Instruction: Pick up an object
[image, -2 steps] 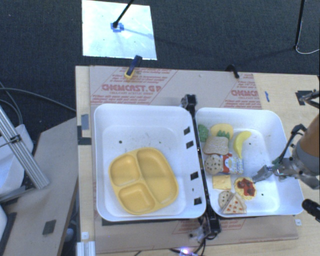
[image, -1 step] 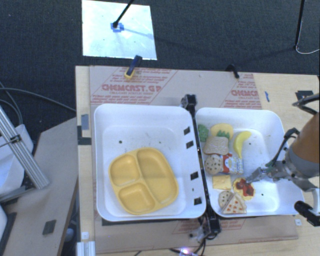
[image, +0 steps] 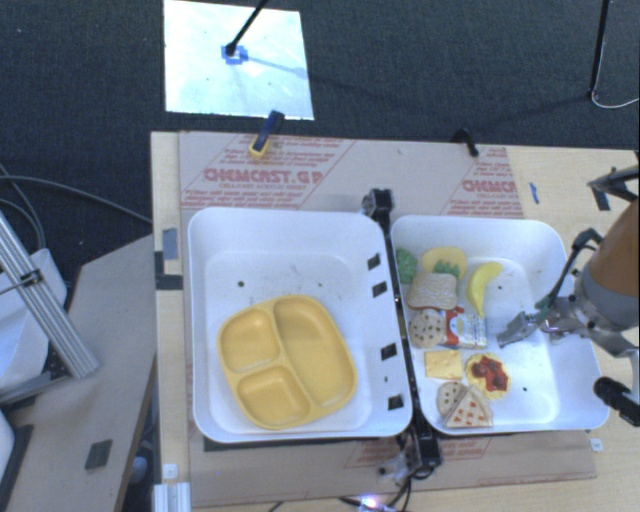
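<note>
The right bin (image: 535, 240) holds several toy foods: a yellow banana (image: 483, 285), a bread slice (image: 432, 291), a green piece (image: 405, 265), a chocolate-chip cookie (image: 426, 327), a red and white packet (image: 466, 327), a cheese square (image: 444, 363), a red-topped round (image: 488, 372) and a sandwich triangle (image: 468, 408). My gripper (image: 512, 329) hangs over the middle right of this bin, just right of the packet and below the banana. Its fingers look open with nothing between them.
The left bin (image: 290, 235) holds a yellow divided plate (image: 287, 360). A black hinge strip (image: 395, 320) runs between the bins. The arm's grey body (image: 610, 290) covers the right bin's right wall. Cardboard (image: 300, 170) lies under both bins.
</note>
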